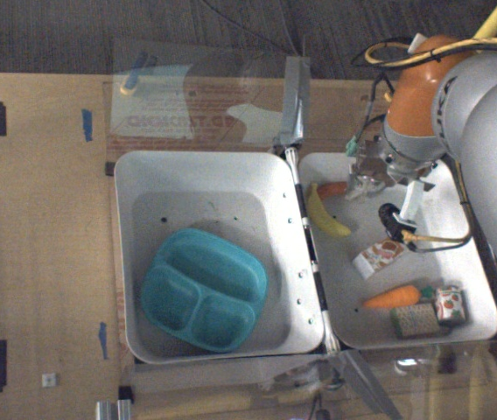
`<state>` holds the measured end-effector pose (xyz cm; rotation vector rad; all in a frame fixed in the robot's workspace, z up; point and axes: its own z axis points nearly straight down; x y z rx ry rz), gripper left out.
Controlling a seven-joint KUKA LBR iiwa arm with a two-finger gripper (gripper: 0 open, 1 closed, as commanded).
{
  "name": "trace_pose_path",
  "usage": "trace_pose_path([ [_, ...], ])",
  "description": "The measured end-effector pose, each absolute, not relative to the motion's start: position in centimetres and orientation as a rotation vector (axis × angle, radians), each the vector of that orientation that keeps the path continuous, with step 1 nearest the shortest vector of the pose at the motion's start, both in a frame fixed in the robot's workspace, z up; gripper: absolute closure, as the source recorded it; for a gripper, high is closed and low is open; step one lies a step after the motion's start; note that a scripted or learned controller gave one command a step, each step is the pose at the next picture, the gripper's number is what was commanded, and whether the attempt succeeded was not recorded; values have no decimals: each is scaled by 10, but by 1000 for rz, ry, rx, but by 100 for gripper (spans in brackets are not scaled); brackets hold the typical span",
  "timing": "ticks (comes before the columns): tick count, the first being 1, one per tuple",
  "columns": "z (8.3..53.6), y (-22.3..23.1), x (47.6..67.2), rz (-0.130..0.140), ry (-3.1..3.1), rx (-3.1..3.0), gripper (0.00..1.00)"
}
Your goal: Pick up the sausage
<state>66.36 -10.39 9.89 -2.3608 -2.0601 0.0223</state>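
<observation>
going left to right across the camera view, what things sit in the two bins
teal divided plastic plate in the left white bin → yellow toy banana in the right white bin → small white and red carton → orange toy carrot → small red and white can

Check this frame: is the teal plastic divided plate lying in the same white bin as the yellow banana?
No: the teal plastic divided plate lies in the left white bin, while the yellow banana lies in the right white bin.

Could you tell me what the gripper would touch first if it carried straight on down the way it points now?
Probably the sausage, the reddish piece just under the gripper, beside the banana; depth is hard to judge here.
</observation>
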Motion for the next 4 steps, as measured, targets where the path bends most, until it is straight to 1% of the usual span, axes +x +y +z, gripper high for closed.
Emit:
trace_pose_path([
  [1, 99, -106, 662, 37, -2060, -2360, 0],
  [2, 90, -104, 661, 31, -1946, -2449, 0],
  [3, 90, -103, 663, 34, -2003, -2411, 0],
  [4, 103, -99, 666, 13, -2000, -2408, 100],
])
